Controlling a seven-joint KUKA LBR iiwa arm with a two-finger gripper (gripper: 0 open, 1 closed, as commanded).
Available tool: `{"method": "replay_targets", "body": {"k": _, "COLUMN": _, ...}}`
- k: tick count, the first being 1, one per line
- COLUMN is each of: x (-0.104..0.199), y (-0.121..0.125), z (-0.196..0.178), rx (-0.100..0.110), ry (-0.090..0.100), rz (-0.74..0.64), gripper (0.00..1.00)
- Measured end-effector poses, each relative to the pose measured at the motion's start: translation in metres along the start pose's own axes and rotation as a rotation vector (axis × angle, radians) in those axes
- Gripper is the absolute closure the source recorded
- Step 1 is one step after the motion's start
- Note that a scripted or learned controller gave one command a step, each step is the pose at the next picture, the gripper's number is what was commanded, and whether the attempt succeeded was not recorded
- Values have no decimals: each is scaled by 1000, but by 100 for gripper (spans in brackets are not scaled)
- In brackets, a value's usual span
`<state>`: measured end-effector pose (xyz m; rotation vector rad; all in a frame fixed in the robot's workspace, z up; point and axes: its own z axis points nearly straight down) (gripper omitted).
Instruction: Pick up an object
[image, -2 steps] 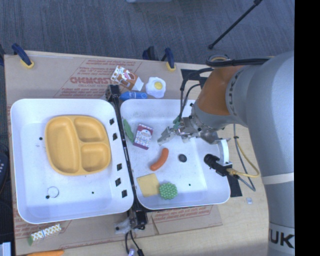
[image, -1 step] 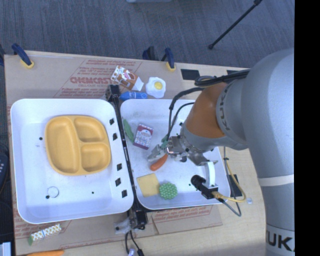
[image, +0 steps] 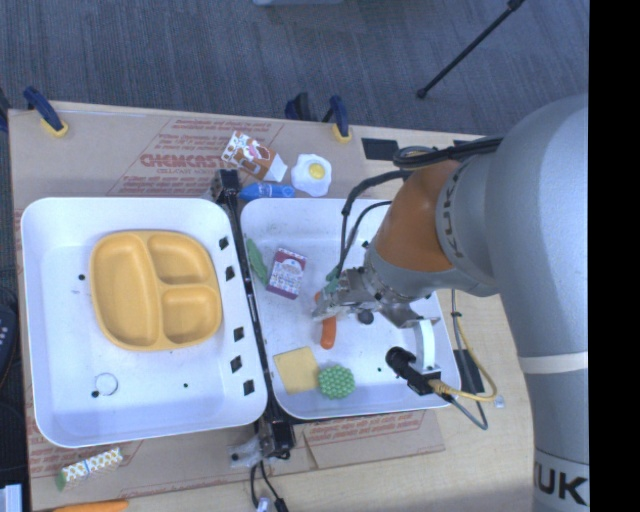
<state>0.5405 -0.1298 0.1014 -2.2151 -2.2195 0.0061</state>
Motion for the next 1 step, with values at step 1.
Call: {"method": "replay_targets", "body": {"k": 1, "x": 26, "y": -65, "z": -120, "rx": -4, "ry": 0, "rz": 160, "gripper": 100}}
